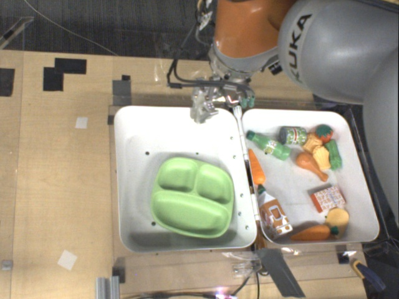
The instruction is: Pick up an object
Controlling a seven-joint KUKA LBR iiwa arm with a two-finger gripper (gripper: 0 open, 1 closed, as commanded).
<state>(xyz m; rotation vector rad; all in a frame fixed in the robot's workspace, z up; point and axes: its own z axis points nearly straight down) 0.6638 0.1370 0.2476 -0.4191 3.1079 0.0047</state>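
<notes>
While claw [206,108] hovers over left bin's [134,167] rim, green tray [192,196] lies below.

Pale wooden bench [56,185] with black squares [64,72], dark carpet [100,14] beyond.

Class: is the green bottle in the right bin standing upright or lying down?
Lying down. The green bottle rests on its side on the right bin floor.

Grey arm [336,39] enters from right, orange band at wrist. Gripper [206,112] points down near top centre, metal fingers [201,109] close together, nothing visible between them.
</notes>
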